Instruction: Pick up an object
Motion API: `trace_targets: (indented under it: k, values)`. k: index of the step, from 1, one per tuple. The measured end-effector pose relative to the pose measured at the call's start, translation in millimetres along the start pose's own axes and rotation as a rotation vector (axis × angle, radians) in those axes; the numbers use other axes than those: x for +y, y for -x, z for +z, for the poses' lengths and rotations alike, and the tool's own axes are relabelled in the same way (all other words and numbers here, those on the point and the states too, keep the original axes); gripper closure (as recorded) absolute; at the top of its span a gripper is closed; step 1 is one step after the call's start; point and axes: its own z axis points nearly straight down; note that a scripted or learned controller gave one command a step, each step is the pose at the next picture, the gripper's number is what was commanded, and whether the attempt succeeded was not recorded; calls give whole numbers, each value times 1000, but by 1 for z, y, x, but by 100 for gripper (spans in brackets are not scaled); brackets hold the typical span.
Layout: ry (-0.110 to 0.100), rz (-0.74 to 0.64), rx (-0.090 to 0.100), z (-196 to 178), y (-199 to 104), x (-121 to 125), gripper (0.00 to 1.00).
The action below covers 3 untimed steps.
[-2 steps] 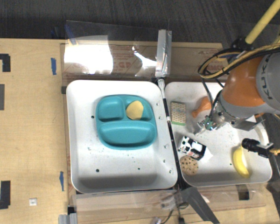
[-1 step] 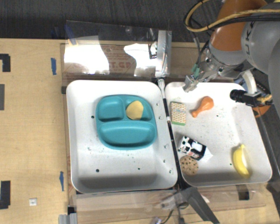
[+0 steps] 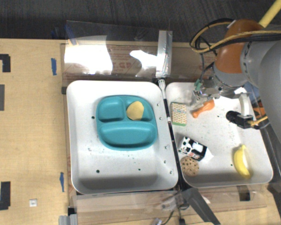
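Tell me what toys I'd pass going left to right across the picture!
Teal tray → potato → waffle → cow toy → carrot → banana.

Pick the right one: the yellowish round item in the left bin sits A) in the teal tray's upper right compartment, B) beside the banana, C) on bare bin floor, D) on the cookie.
A: the yellowish round item lies in the upper right compartment of the teal tray in the left bin.
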Motion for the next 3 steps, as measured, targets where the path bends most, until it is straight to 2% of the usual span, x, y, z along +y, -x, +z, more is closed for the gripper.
trace_targets:
  k: [1,2,3]
  values:
    - [13,80,-2,18,5,-27,0]
    - [6,-98,-1,-9,-10,-78,0]
    - [11,-259,-3,18,-18,-135,0]
